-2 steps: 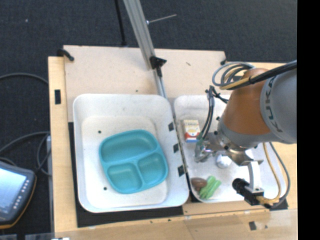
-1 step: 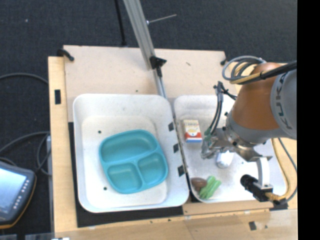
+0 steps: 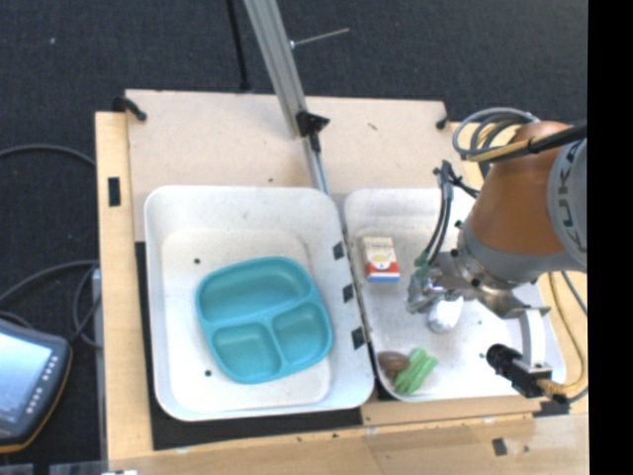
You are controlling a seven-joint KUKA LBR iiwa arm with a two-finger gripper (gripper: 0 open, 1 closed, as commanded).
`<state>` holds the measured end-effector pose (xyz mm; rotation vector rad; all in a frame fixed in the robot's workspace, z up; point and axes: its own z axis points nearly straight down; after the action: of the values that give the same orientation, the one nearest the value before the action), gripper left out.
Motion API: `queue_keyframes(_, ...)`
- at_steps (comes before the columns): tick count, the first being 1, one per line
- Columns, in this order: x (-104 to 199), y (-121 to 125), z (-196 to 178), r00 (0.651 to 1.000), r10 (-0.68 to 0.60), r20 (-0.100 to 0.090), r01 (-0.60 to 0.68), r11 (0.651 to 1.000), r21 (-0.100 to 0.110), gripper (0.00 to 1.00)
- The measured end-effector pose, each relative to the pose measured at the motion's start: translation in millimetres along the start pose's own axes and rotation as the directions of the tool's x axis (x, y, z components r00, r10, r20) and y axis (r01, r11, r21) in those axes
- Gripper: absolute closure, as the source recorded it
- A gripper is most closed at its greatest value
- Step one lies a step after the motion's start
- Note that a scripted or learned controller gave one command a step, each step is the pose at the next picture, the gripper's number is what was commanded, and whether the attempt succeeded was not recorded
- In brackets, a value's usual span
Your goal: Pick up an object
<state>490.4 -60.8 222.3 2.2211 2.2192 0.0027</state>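
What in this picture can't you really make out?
- Gripper: the arm's bulk above hides its fingertips; open or shut is unclear.
- White object below it: partly covered, identity unclear.
- Box label: too small to read.
- Brown thing by the green one: too small to identify.

Two white bins (image 3: 168, 265), one teal tray (image 3: 263, 317), one small box (image 3: 380, 258), one green object (image 3: 418, 371), one brown object (image 3: 394, 362).

Part of a name in large letters, "KU", runs down the grey arm (image 3: 572, 201) by the right edge. The small box (image 3: 380, 259) in the right bin (image 3: 396, 211) bears print too small to read.
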Motion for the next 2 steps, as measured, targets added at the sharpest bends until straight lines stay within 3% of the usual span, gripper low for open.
queue_keyframes(1,1.9,0.5,-7.5,1.0,-0.004,0.0,0.004,1.0,-0.001,1.0)
queue_keyframes(2,11.5,-0.9,21.1,1.0,-0.002,0.001,0.002,1.0,0.004,1.0)
